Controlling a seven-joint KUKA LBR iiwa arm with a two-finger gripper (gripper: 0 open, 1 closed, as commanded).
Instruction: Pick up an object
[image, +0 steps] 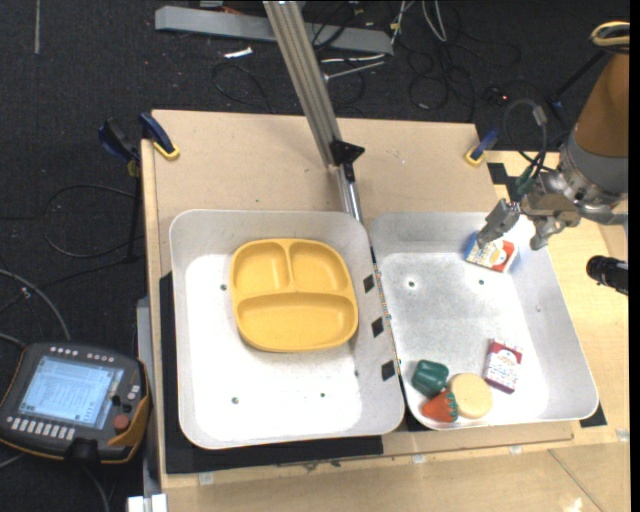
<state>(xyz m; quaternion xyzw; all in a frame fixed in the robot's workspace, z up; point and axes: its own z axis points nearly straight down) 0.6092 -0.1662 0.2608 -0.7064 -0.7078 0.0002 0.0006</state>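
Note:
My gripper (521, 230) hangs over the far right corner of the right bin (450, 300), its two fingers spread apart and open. One fingertip (495, 228) stands right above a small white and orange carton (491, 256) that lies on the bin floor; nothing sits between the fingers. Near the bin's front edge lie a red and white carton (503, 366), a green piece (430, 376), a pale yellow round piece (471, 396) and a red piece (439, 408), all close together.
A yellow divided plate (295, 295) rests in the left bin (200, 330). A slanted metal pole (310, 85) runs from the top down to the ridge between the bins. A teach pendant (70, 400) lies on the floor at the lower left.

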